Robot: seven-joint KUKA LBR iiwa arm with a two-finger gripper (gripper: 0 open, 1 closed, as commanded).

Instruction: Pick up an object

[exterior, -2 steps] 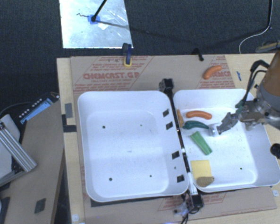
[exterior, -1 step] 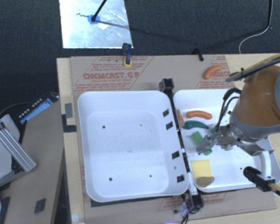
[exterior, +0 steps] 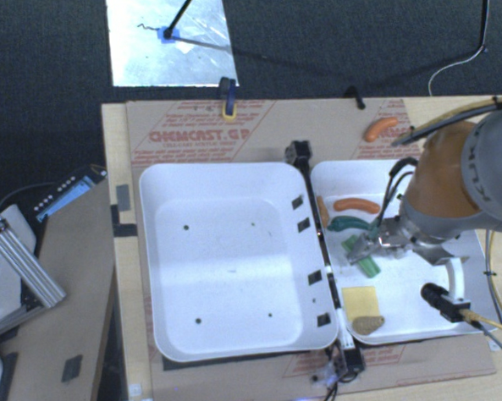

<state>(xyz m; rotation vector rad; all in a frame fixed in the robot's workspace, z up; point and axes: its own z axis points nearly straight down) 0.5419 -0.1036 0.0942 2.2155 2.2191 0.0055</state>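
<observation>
My gripper is low in the right bin, reaching in from the right toward the bin's left side. It sits over a green object, which pokes out just below it. A teal object lies right behind the gripper. Further back lies an orange sausage-shaped piece. A yellow square and a tan lump rest near the bin's front left corner. The arm hides what lies under the wrist.
The left bin stands beside the right one, with a black divider strip between them. A thin orange stick lies along the right bin's left wall. Another orange sausage-shaped piece lies on the bench behind the right bin.
</observation>
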